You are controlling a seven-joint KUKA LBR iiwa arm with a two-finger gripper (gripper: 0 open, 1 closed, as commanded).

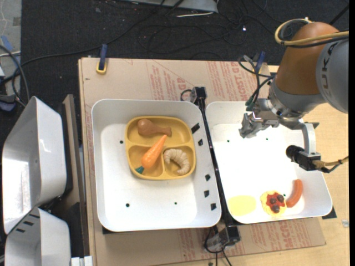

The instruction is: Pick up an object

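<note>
- Red writing is printed on the brown board (166, 76) under the bins, but it is too faint to read.
- The claw (254, 124) hangs over the top part of the right bin (244, 165). I cannot tell how it is set.
- Below it, by the bin's bottom rim, lie a yellow disc (242, 205), a red and yellow toy (273, 201) and a sausage (294, 193).
- To its left, the other bin holds a yellow tray (160, 147) with a drumstick (153, 128), a carrot (153, 152) and a shrimp (178, 159).
- The white floor under the claw is bare.

The arm (313, 65) is a thick rounded tube, grey at the upper segment with a broad orange band above the wrist. Dark letters mark the grey shell. A thin pale cable loops over the orange part. The gripper (250, 127) is small, grey metal.
</note>
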